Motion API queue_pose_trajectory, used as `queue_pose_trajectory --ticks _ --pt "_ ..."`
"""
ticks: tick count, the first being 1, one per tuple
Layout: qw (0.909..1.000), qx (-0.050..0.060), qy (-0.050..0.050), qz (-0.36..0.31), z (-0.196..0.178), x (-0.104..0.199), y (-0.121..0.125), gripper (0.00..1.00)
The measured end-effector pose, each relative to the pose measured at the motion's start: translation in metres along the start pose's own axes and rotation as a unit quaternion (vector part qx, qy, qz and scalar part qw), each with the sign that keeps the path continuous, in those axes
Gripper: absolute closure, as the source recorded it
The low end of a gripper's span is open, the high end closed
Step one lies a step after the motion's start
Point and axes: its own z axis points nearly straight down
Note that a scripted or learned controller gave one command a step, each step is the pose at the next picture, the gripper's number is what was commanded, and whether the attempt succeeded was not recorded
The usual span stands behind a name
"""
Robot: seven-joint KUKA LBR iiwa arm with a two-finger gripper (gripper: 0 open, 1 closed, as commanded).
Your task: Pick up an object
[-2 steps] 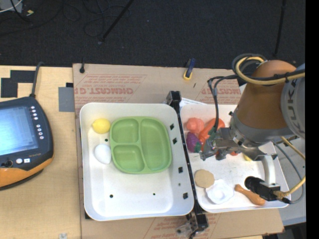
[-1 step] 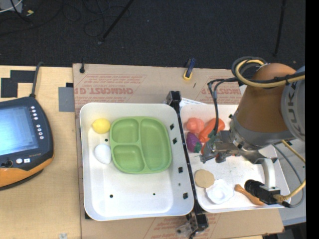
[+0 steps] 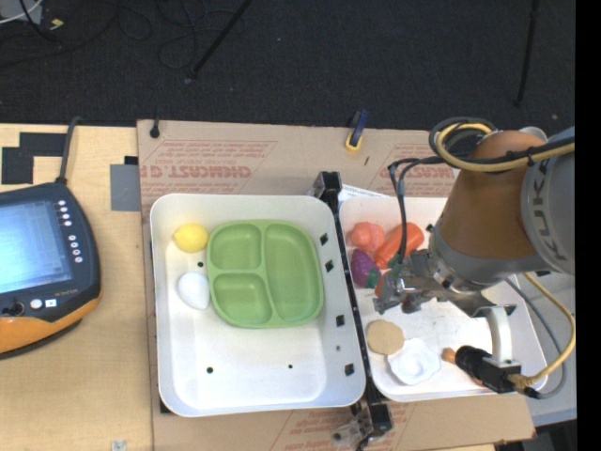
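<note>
Over the right bin (image 3: 526, 369), the gripper (image 3: 392, 289) hangs beside the purple toy (image 3: 362, 267); its grip I cannot tell. A green tray (image 3: 265, 273) lies left.

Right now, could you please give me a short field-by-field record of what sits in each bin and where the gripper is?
left bin: green divided tray, yellow ball, white egg-like object
right bin: orange pieces, purple item, tan disc, white cup-like item
gripper: low over right bin, beside purple item
grasp: none visible
</note>
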Motion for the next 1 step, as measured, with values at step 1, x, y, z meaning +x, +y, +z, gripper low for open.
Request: queue_pose_trajectory --ticks 1 --pt "1.0 -0.001 0.0 -0.001 -0.0119 0.0145 0.0064 1.0"
